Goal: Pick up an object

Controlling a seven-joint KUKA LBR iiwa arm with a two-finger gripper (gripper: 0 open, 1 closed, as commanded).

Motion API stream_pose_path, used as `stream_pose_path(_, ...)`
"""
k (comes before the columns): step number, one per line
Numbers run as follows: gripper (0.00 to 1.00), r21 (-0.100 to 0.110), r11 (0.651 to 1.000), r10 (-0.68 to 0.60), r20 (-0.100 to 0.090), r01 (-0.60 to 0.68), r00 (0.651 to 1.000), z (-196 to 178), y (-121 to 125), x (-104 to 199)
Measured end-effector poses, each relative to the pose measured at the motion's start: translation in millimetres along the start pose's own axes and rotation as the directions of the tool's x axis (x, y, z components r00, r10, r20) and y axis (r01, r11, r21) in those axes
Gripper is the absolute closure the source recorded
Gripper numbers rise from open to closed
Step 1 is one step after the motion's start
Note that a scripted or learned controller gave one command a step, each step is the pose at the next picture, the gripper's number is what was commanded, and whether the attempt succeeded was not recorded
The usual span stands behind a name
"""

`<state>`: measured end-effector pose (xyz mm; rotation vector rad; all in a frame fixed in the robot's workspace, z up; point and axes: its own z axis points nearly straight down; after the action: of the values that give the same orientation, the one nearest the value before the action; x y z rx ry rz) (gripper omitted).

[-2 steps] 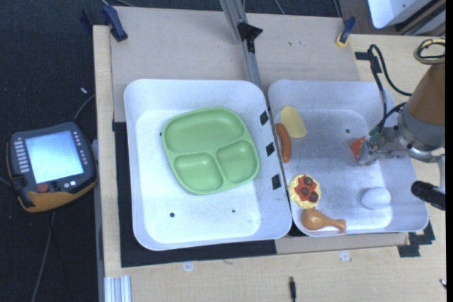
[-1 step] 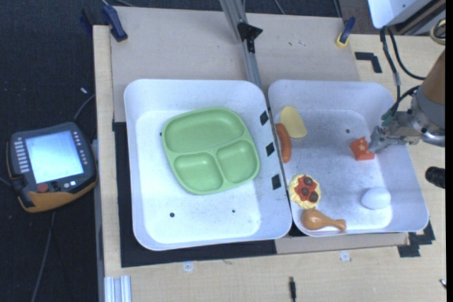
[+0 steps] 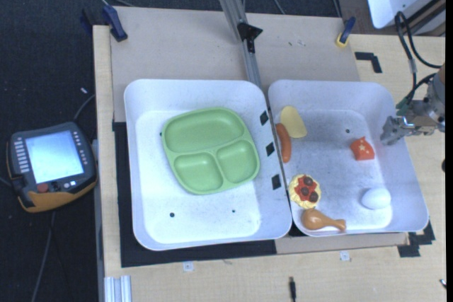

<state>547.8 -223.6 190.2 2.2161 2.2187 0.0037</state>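
The right bin (image 3: 407,159) holds several toy foods. A yellow piece (image 3: 293,122) and a hot dog (image 3: 284,142) lie by its left wall. A small pizza slice (image 3: 306,190) and a chicken drumstick (image 3: 323,221) sit at the front left. A red piece (image 3: 363,148) lies right of the middle and a white egg (image 3: 375,199) lies toward the front right. My gripper (image 3: 393,131) hangs at the bin's right rim, to the right of the red piece, with nothing seen between its fingers.
The left bin (image 3: 145,152) carries a green divided plate (image 3: 211,150). A metal post (image 3: 233,10) slants down to the gap between the bins. A teach pendant (image 3: 48,163) lies off the bench at the left.
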Motion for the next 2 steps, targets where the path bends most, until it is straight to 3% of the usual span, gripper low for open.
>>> stream_pose_path(1,1.00,-0.002,1.000,-0.002,0.000,0.002,1.000,-57,1,10)
stream_pose_path(2,1.00,0.008,1.000,-0.005,-0.006,0.005,1.000,-46,-1,65)
